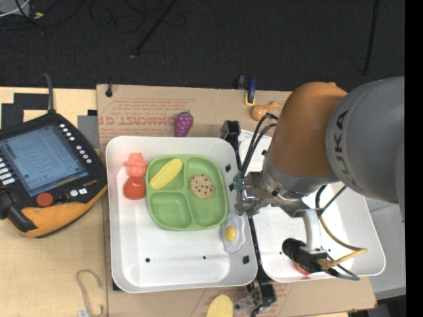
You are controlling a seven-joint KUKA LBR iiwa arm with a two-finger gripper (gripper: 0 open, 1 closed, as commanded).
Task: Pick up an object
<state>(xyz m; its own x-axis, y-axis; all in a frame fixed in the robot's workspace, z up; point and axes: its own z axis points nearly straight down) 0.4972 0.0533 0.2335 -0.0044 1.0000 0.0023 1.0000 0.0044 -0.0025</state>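
The left bin (pixel 132 256) holds a green divided plate (pixel 173 213). A yellow corn cob (pixel 164 172) and a round cookie (pixel 201 186) lie in the plate's upper compartments. A red and pink toy (pixel 135 176) stands left of the plate. A fried egg toy (pixel 230 234) rests against the bin's right wall. My gripper (pixel 240 199) hangs over the divide between the two bins, just above the egg and beside the plate's right edge. The big grey and orange arm hides most of the right bin (pixel 370 243). Nothing shows held in the gripper.
Purple grapes (pixel 184 123) and an orange toy (pixel 262 110) lie on the cardboard behind the bins. A yellow lemon-like toy (pixel 220 306) sits in front of them. A teach pendant (pixel 46 170) rests on the bench at the left, with a metal hook (pixel 89 289) near the front.
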